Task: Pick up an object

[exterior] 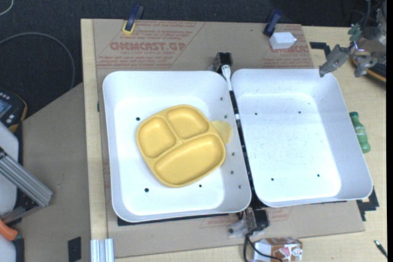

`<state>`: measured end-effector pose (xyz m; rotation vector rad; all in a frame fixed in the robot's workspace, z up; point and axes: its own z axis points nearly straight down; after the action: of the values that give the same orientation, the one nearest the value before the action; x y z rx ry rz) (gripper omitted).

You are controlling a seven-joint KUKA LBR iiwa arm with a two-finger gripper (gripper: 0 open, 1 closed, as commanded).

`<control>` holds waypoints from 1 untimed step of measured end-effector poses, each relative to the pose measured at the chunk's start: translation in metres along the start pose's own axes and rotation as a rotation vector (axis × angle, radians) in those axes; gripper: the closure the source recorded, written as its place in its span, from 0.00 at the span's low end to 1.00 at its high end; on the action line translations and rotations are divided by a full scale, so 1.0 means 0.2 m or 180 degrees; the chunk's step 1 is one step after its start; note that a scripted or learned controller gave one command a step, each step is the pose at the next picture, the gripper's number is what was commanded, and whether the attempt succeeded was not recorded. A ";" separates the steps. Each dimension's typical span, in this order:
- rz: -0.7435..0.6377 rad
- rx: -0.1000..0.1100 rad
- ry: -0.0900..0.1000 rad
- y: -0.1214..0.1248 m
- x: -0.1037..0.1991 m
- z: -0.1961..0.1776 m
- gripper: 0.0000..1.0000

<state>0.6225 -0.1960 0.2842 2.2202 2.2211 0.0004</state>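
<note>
Divided plate (180, 145) in left bin (116, 132); right bin (344, 132) beside; tool (334, 59) seemingly behind right bin.

1. On the brown board (184, 40) under my two bins I read red print, "CHEMCAST GP", above the left bin.
2. Smaller red lines run beside it, too fine to read.
3. More red print sits near the white block (282, 40), unreadable.

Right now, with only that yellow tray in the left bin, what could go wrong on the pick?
1. The yellow divided tray is wide and lies flat, so a two-finger grasp may slip off.
2. It lies close to the left bin's right wall, so the fingers may get little room there.
3. The gripper sits beyond the right bin, so the reach is long.
</note>
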 end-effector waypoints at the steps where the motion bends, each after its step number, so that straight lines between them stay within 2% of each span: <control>1: -0.0007 -0.0042 -0.0010 -0.21 0.10 -0.62 0.00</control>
<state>0.5809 -0.1754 0.4074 2.2096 2.2154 0.0115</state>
